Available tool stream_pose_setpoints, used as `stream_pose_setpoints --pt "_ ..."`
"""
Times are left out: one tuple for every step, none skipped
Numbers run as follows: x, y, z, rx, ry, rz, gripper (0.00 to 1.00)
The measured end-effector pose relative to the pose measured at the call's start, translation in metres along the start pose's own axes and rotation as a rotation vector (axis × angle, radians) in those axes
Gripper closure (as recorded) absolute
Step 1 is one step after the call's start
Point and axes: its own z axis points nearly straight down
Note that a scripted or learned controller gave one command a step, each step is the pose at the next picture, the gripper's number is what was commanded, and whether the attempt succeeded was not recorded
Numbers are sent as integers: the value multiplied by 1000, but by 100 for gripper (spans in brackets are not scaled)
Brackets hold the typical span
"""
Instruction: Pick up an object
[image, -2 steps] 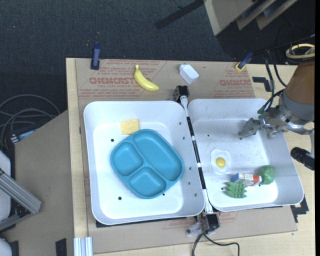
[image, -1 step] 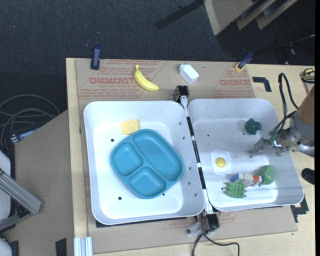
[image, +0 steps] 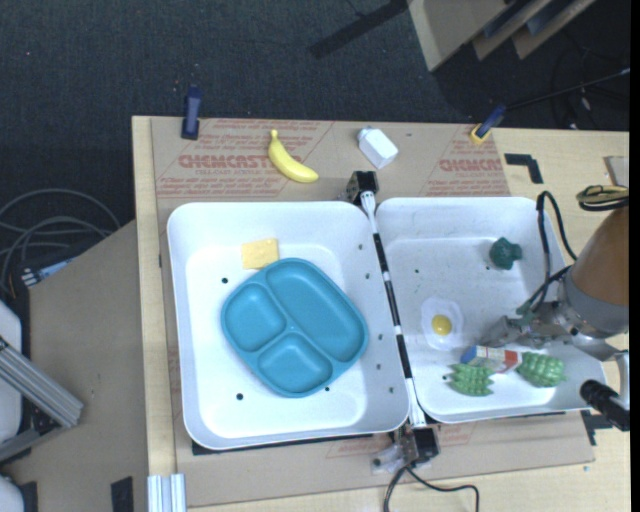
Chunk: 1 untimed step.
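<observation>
Pincer (image: 512, 336) sat low in the right bin (image: 450, 215), and you could not tell whether it was wide or narrow. Just beside it lay a small tube (image: 490, 355), between two green toys (image: 472, 379). You would likely have found the tube light, stiff and a little slick; best taken across its middle

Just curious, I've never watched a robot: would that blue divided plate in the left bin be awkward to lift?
Probably. The blue divided plate looks like stiff moulded plastic, so it shouldn't flop. It lies flat and wide in the left bin, so a two-finger grasp likely needs its rim. Its smooth surface may be slippery.
</observation>
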Motion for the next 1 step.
stream_pose_setpoints --pt "-19 48 -14 -3 0 -2 0"
